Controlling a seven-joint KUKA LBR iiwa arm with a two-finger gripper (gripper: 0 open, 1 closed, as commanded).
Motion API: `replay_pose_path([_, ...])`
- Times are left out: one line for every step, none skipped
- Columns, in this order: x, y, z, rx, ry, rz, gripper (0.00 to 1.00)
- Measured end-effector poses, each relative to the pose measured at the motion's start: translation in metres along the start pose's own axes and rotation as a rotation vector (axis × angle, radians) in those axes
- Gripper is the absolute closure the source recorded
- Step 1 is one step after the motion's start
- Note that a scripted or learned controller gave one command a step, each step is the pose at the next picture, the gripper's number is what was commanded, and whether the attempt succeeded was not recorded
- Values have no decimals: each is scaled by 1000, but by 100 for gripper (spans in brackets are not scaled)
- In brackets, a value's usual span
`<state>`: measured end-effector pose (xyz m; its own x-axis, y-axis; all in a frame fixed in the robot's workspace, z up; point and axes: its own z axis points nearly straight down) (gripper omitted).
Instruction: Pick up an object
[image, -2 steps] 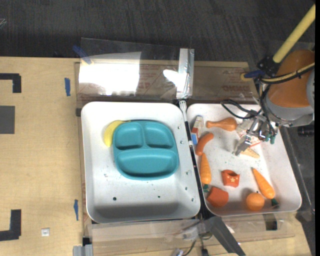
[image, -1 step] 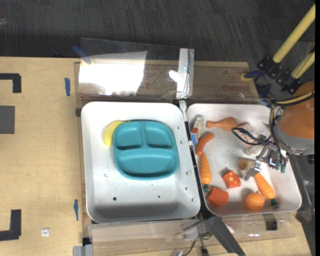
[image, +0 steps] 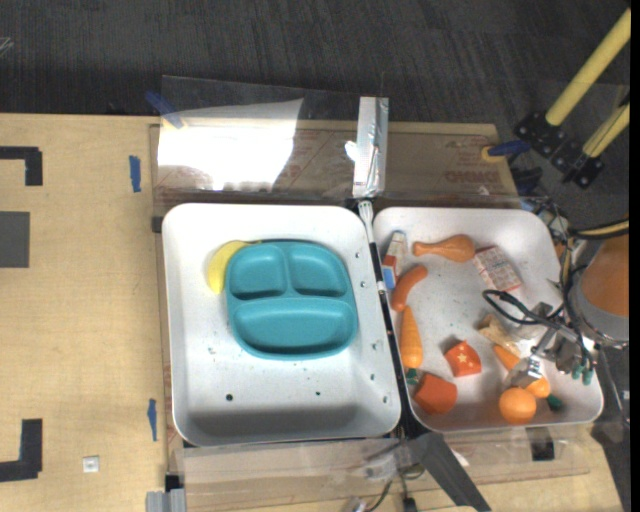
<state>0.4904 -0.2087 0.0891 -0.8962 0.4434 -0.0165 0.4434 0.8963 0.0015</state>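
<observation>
At the near edge of the right bin (image: 585, 405) an orange ball (image: 517, 403) lies close to the rim, with a small dark green piece (image: 553, 404) just to its right. The claw (image: 532, 366) hangs directly above and slightly behind the ball, low over the bin's near right corner; its tip is a tangle of grey metal and cable, and I cannot tell how far it is open or whether it has hold of anything. An orange wedge (image: 507, 354) lies just left of the tip. The arm (image: 606, 290), with its orange band, comes in from the right over the bin's rim.

Left of the ball, a red-orange pepper-like piece (image: 435, 392) sits in the near left corner, and a small red block (image: 463, 358) lies between it and the claw. A carrot (image: 411, 338) lies along the left wall, an orange sausage shape (image: 407, 284) beyond it. Farther off lie a pink patterned packet (image: 497, 268) and, near the far wall, a chicken drumstick (image: 447, 248).

In the left bin (image: 200, 340), well apart from the claw, a teal divided plate (image: 291, 298) covers part of a yellow item (image: 220, 264) at its far left.
</observation>
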Motion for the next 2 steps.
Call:
replay_pose_path([-2,4,-13,-5,-8,-2,100])
replay_pose_path([0,75,-128,-4,3,71,100])
